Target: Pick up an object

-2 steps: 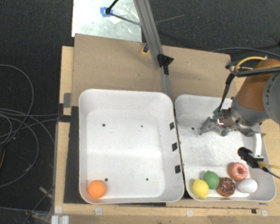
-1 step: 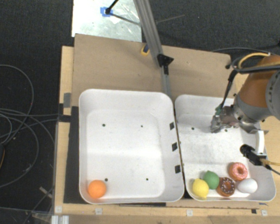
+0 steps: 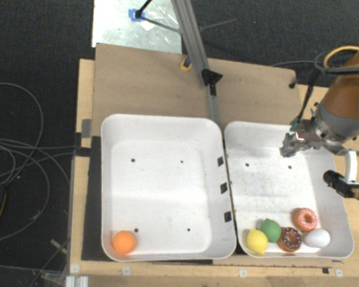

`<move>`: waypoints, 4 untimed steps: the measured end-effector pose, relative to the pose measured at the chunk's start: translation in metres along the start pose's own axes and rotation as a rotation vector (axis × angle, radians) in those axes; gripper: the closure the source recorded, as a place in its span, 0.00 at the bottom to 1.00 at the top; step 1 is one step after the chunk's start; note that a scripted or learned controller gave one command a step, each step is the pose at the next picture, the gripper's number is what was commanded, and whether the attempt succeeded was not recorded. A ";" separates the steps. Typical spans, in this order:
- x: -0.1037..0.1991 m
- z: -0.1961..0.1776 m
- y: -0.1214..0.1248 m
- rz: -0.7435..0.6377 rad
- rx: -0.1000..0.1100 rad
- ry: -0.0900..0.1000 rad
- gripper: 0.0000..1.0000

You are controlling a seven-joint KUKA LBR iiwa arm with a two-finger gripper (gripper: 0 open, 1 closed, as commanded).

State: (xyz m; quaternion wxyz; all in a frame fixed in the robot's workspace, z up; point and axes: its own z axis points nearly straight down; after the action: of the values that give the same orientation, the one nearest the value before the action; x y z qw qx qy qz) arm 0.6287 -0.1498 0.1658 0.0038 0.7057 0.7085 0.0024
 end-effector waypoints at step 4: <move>0.112 -0.068 0.026 -0.008 0.005 0.004 1.00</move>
State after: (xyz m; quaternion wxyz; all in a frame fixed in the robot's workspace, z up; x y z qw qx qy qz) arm 0.6534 -0.0375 0.2340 0.0004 0.7030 0.7112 0.0021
